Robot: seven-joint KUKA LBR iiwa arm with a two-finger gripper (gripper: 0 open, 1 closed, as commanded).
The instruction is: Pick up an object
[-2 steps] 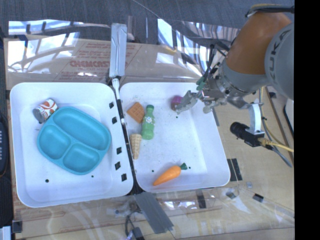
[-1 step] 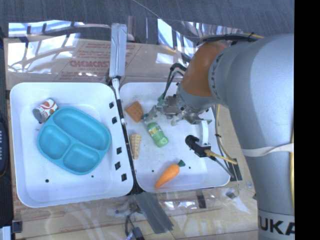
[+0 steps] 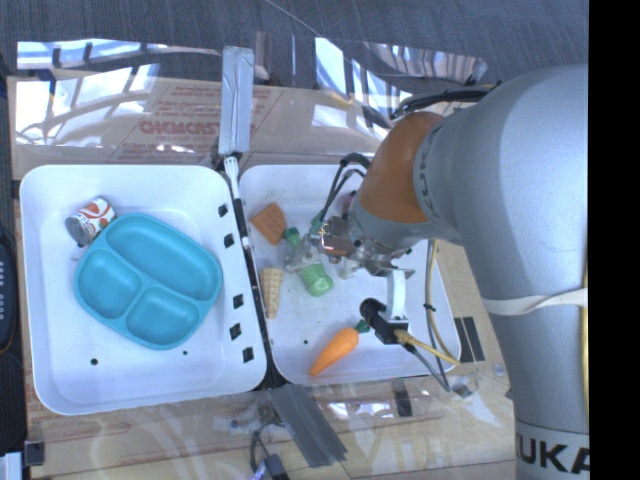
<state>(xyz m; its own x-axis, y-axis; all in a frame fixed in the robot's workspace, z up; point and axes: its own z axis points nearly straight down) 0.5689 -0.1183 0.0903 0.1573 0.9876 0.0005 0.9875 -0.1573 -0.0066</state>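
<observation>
While arm [image 3: 500, 188] reaches over right bin [image 3: 300, 183], tool [image 3: 305, 258] hangs above green bottle [image 3: 315, 276]; grip state unclear.

A big, smooth silver-grey arm [image 3: 520, 198] with rounded casings, and there's the glossy orange band [image 3: 395, 173] wrapping it just above the wrist. Black cables [image 3: 345, 173] loop out by that band, and a yellow cable [image 3: 432, 298] trails along the lower side. Bold black lettering, "UKA" [image 3: 552, 458], is legible on the casing at the bottom. A pale seam line [image 3: 530, 303] crosses the grey shell.
</observation>
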